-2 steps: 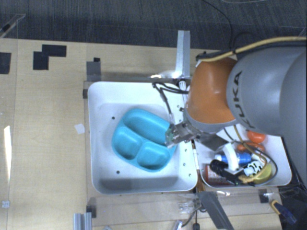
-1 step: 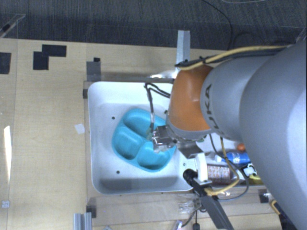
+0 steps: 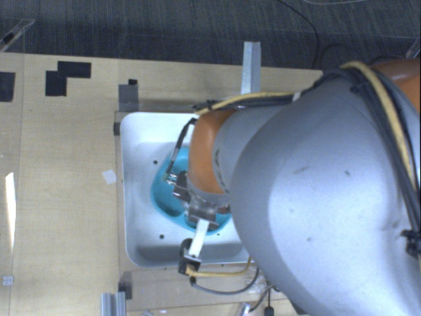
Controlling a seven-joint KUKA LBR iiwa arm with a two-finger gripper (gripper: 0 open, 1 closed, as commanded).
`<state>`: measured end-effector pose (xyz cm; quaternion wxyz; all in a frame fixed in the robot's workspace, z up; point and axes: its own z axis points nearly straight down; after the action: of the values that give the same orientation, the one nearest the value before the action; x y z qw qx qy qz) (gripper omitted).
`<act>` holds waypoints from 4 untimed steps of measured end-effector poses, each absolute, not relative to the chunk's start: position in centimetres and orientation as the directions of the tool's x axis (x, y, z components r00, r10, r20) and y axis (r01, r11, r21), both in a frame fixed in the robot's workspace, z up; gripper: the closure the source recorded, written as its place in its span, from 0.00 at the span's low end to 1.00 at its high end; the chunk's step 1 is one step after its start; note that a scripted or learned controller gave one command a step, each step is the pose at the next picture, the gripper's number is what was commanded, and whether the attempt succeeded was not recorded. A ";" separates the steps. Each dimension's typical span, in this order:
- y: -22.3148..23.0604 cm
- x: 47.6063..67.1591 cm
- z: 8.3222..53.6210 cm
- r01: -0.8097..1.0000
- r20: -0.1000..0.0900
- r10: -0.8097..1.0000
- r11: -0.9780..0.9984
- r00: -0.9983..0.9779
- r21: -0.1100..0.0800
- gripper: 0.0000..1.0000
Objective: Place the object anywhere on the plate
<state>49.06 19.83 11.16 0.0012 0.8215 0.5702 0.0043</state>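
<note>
A blue plate (image 3: 162,194) lies in the left white bin (image 3: 139,176), and the arm covers most of it. My gripper (image 3: 191,206) hangs over the plate's right part, pointing down into the bin. The wrist and the orange band hide whatever lies under the gripper. No object shows on the bare part of the plate.
The grey arm covers the right half of the view and the bin beneath it. Wooden bench top (image 3: 59,189) stretches to the left of the bin, with black marks (image 3: 67,76) at the back. Metal posts (image 3: 251,68) stand at the bin's corners.
</note>
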 end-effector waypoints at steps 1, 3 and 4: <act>19.8 48.7 17.8 0.923 -0.003 0.923 -0.385 0.385 -0.003 1.00; 22.0 53.6 21.6 0.853 -0.006 0.853 -0.522 0.522 -0.002 0.00; 23.5 48.6 20.3 0.999 -0.003 0.999 -0.053 0.053 -0.007 0.00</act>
<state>48.60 23.50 20.25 -0.0012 0.7257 0.6880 -0.0035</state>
